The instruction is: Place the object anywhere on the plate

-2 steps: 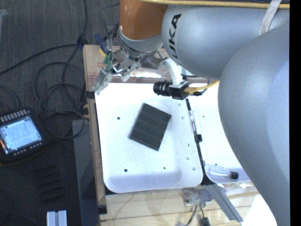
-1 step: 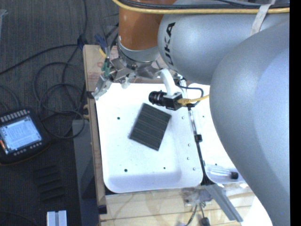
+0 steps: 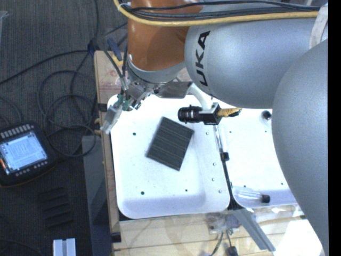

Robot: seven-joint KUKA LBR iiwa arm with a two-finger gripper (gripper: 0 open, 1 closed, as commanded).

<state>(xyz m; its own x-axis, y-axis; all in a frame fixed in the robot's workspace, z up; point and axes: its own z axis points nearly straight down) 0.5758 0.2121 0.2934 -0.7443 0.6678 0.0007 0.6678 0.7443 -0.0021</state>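
Dark ribbed slab (image 3: 170, 143) lies flat near the middle of the left bin (image 3: 160, 193), turned askew to the bin's edges and touching none of them. Judge it stiff, thin and fairly light; the ribs should give some bite, but it sits low, so you'd want to take it across its narrower span, by two opposite long edges. The gripper (image 3: 118, 106) hangs over the bin's far left corner, well apart from the slab, and you cannot tell whether it is spread or closed. The right bin (image 3: 250, 153) adjoins.
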